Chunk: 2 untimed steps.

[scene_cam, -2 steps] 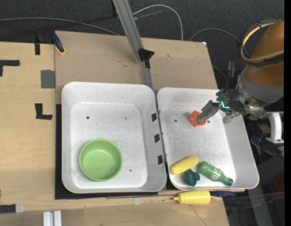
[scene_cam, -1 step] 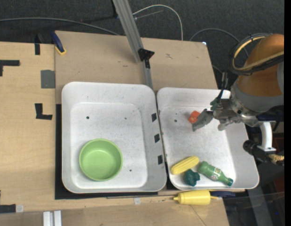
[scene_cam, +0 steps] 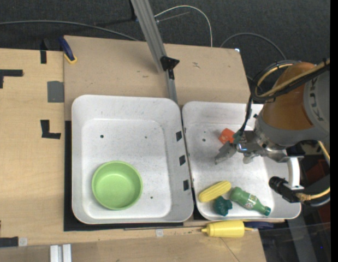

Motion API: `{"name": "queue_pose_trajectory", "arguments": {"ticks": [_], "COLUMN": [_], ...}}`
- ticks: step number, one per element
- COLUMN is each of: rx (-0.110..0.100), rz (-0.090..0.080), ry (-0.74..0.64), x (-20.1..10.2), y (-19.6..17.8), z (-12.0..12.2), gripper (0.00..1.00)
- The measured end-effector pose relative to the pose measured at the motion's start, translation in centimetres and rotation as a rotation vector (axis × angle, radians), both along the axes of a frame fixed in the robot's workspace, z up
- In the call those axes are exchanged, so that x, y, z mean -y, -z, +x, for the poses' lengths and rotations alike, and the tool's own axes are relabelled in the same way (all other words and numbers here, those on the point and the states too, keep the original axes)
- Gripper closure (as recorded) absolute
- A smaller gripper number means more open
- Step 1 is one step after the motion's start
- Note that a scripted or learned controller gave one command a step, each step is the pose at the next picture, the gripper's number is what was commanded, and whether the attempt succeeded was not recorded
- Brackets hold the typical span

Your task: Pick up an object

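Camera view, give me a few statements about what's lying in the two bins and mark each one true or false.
1. The green bowl sits in the left bin. True.
2. The yellow corn lies in the left bin. False: it lies in the right bin.
3. The green bottle lies beside the corn. True.
4. The pincer hovers over the bowl. False: it is over the right bin, near an orange object.

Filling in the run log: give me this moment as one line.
arm: over right bin | claw: beside orange object, grasp unclear | right bin: corn, green bottle | left bin: green bowl
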<state>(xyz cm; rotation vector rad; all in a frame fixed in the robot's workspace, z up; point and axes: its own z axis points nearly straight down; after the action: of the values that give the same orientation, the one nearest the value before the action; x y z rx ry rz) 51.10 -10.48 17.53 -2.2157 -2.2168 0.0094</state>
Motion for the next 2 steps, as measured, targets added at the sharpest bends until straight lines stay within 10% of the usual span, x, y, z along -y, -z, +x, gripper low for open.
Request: {"name": "queue_pose_trajectory", "arguments": {"ticks": [1, 2], "rx": [0.000, 0.004], "rz": [0.000, 0.001], "ry": [0.000, -0.002], "x": [0.0, 0.0], "y": [6.5, 5.2], "z": [-0.3, -0.1], "gripper": [0.00, 1.00]}}
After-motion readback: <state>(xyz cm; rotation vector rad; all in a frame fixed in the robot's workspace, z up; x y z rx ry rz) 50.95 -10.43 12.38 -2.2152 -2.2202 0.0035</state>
